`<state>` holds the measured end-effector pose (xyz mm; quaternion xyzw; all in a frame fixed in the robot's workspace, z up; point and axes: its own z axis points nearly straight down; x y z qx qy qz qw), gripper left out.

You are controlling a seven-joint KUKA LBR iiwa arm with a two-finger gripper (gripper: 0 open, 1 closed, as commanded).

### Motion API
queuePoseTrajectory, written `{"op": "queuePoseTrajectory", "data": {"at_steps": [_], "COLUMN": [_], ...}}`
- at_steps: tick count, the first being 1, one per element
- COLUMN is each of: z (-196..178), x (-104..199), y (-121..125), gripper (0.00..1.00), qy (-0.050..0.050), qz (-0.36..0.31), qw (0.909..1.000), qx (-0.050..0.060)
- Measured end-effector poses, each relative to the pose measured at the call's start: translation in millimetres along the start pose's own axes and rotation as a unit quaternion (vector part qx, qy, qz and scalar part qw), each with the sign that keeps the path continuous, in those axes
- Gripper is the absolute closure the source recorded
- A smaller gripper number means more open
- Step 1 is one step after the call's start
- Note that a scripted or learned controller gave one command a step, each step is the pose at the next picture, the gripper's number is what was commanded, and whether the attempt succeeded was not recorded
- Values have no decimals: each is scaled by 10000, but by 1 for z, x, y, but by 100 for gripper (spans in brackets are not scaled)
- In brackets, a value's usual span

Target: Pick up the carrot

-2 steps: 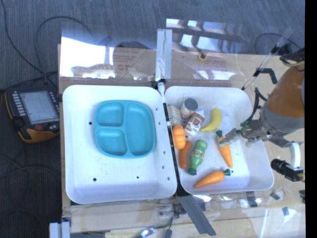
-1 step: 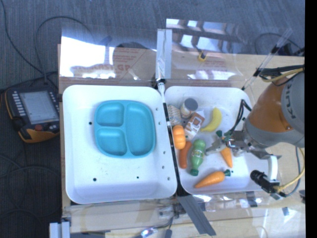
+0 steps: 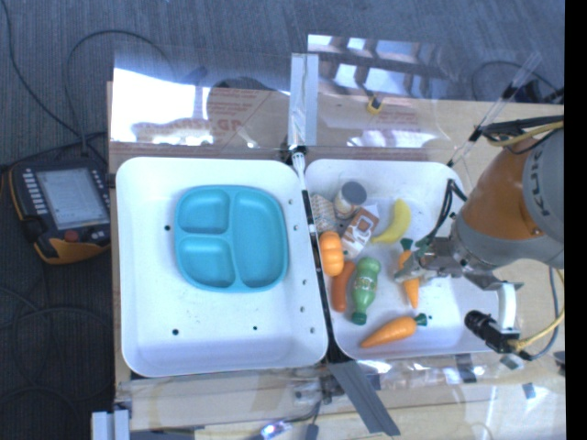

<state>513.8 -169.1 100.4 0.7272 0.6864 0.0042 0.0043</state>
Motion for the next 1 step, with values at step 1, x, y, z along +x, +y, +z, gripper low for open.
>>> {"op": "queuePoseTrajectory", "data": {"at_steps": [1], "z": [-133], "x": [62], "y": [20], "gripper": [100], "qy": [-11], "qz": [-58], "qw": [10000], "qx": [72]}}
